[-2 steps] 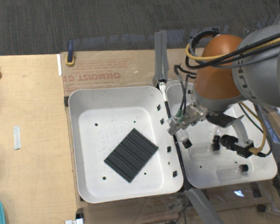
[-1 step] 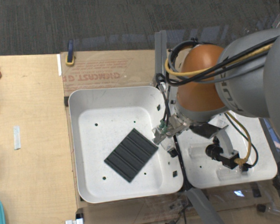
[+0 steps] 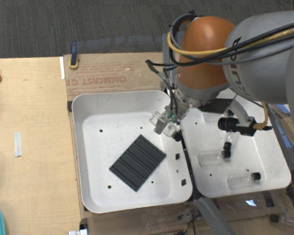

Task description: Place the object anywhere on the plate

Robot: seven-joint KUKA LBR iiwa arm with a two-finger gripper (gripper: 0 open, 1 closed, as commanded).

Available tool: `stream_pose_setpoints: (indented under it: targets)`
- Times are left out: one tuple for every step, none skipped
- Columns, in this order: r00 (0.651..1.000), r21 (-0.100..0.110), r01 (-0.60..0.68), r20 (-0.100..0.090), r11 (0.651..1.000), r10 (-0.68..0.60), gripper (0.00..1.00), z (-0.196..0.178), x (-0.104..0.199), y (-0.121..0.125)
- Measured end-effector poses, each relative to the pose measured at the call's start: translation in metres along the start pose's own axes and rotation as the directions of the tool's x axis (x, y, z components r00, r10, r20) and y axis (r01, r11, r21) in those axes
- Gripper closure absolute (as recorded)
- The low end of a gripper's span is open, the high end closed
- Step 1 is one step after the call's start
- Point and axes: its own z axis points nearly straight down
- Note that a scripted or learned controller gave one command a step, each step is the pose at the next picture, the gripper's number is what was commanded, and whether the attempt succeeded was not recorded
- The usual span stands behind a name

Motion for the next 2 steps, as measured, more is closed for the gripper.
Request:
stream_pose_setpoints:
  targets:
    - [0.962, 0.001, 0.273, -0.002, 0.962, -0.273, 1.00, 0.019, 0.100, 0.015]
    - [0.937, 0.001, 0.349, -0.001, 0.937, -0.349, 1.00, -0.035, 0.118, 0.080]
